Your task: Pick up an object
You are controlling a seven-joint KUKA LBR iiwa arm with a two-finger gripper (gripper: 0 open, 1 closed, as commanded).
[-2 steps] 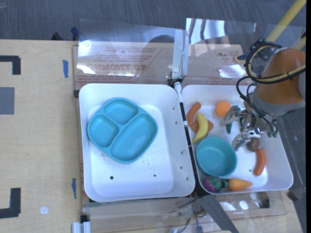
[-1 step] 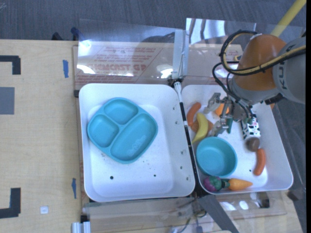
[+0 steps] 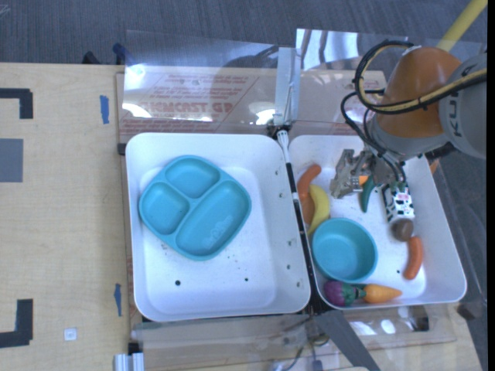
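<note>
Camera view, looking down at a slant on the pale wooden bench (image 3: 62,230) with two shallow white plastic bins side by side.

Left white bin (image 3: 255,284): just a light-blue three-compartment plastic plate (image 3: 195,206) sitting left of the middle, plus a few dark specks on the floor of the bin.

Right white bin (image 3: 441,277): way busier. Round teal plastic bowl (image 3: 343,249) toward the near side, upright. Yellow toy banana (image 3: 319,205) right beside its far-left rim, and an orange-red toy carrot-like piece (image 3: 307,181) just past the banana, hugging the divider. Small purple toy vegetable (image 3: 336,292) and an orange toy carrot (image 3: 380,292) along the near wall, touching or nearly so. Red-orange toy sausage (image 3: 414,256) over by the right wall, a little brown rounded toy (image 3: 402,229) just above it, and a small white block with dark spots (image 3: 401,205) above that.

Grey arm with the orange band (image 3: 418,91) coming in from the right, black cables looped round it. Metal two-finger hand (image 3: 349,178) hanging low over the far half of the right bin, between the carrot-like piece and a dark green toy piece (image 3: 365,195). Can't tell if the fingers are apart or together, too cluttered there. Nothing visibly clamped between them.

Clear plastic sheeting (image 3: 201,91) with glare behind both bins.
</note>
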